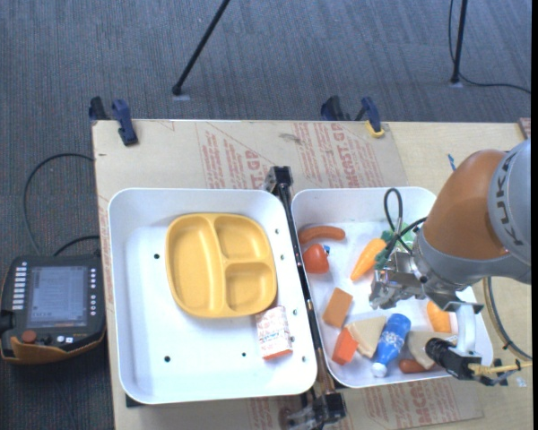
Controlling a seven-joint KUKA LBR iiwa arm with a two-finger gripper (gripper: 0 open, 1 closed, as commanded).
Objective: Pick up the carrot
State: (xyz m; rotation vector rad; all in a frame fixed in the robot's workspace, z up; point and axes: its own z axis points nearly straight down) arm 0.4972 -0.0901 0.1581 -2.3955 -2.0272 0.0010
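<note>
Hovering pincer, beside carrot

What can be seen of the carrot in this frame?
The carrot is a small orange toy, plastic by its look, tapered, with a bit of green at its thicker upper-right end. It lies tilted on the floor of the right bin, tip pointing lower left, in the bin's upper middle. The gripper hangs just to its lower right; the carrot is not between the fingers. Whether the green end touches the gripper body is unclear.

The arm hides the right bin's far side; the end effector is blurred.
</note>
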